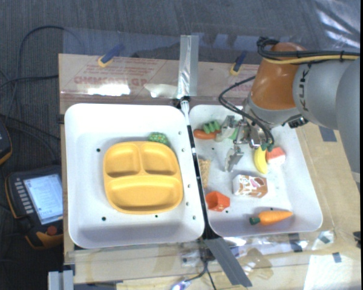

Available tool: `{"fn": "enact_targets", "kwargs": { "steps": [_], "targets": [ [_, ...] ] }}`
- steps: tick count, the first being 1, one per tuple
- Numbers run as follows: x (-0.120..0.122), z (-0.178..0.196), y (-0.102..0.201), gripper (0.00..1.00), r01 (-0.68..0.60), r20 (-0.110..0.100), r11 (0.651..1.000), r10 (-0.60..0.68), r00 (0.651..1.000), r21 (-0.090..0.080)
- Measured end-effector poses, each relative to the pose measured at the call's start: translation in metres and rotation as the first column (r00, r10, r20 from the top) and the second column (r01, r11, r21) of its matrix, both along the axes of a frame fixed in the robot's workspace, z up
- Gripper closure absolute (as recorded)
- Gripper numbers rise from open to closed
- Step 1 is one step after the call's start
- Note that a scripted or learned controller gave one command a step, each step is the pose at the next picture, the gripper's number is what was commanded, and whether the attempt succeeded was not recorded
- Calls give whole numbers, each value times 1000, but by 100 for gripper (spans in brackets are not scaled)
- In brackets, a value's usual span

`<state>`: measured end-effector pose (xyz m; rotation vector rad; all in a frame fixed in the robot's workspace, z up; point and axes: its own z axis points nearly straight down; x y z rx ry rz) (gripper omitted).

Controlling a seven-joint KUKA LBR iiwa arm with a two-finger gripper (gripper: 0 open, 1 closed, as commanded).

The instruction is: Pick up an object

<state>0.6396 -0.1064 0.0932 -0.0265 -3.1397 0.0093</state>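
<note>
Nearest to the camera, the orange carrot (272,216) lies nearer than the small carton (250,186) and a little to its right in the view, close to the front wall of the right bin (311,207). An orange block (218,201) sits to the left of the carton and slightly nearer than it, apart from it. The carton itself lies flat on the bin floor with free space around it.

Just beyond the carton are the jaws, hanging low over the bare bin floor, a bit to the left of the carton. Whether they are apart or together I cannot tell, because the metal parts blur into each other. No object is seen between them, so I judge that nothing is held.

The banana (261,161) is beyond the carton and slightly to its right, touching a red and white piece (276,156). It is just beside the jaws, on their right in the view. Farther from the carton, toward the far-left corner of this bin, lie a second carrot (203,135) and a green thing (212,126).

The step in hand seems to be choosing and reaching an object. To do it well, I think the jaws should be centred over one object, not over the gap. The carton looks like the easier choice, since it stands alone, while the banana is curved and could drag its neighbour.
</note>
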Motion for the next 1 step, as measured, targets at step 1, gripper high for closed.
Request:
{"fn": "enact_targets", "kwargs": {
  "steps": [1],
  "targets": [
    [-41,-2,-53,0,-188,15,982,188,982,-1]
  ]
}}
